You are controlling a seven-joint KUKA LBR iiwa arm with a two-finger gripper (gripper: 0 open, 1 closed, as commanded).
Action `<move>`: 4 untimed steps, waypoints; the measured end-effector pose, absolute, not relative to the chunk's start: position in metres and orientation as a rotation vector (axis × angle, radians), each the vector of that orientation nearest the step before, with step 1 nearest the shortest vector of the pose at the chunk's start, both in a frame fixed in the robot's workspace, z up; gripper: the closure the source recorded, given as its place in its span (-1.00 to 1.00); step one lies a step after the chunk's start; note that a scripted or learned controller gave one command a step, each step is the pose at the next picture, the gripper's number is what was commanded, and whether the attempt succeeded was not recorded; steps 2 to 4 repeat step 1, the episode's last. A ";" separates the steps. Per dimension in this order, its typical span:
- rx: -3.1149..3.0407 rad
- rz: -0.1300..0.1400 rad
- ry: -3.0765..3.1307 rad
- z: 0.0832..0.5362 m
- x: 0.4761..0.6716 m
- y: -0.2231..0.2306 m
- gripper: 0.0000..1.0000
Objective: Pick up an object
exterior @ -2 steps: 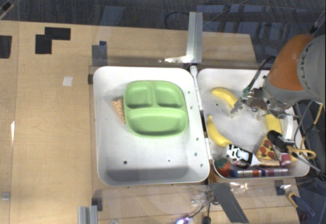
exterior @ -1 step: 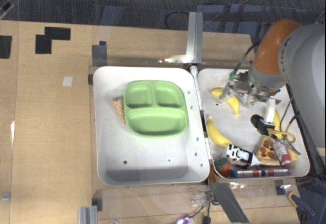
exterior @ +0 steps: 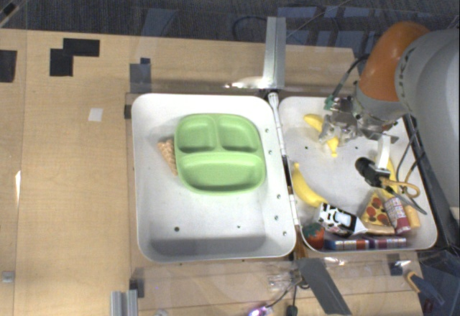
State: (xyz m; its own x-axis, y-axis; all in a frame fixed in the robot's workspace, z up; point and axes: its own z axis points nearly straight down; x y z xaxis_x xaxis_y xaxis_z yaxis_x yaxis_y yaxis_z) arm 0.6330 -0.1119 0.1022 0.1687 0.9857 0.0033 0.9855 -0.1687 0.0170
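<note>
We identify the arm (exterior: 431,70) by its smooth, rounded grey housing. An orange band (exterior: 388,63) forms a domed collar above the wrist. Below it sits a grey metallic wrist block carrying the gripper (exterior: 338,131), built of pale metal parts. We also see thin black cables looping along the wrist on both sides of the housing.

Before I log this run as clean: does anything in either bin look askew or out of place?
One thing: in the left bin, a tan, speckled flat item is wedged partly under the left edge of the green divided tray, so the tray may not be sitting flat. In the right bin, the objects lie jumbled in the near right corner; nothing looks spilled.
</note>
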 end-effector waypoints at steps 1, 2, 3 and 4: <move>2.552 0.007 1.826 0.196 0.606 -0.086 1.00; 2.552 0.007 1.826 0.196 0.606 -0.086 1.00; 2.552 0.007 1.826 0.196 0.606 -0.086 1.00; 2.552 0.007 1.826 0.196 0.606 -0.086 1.00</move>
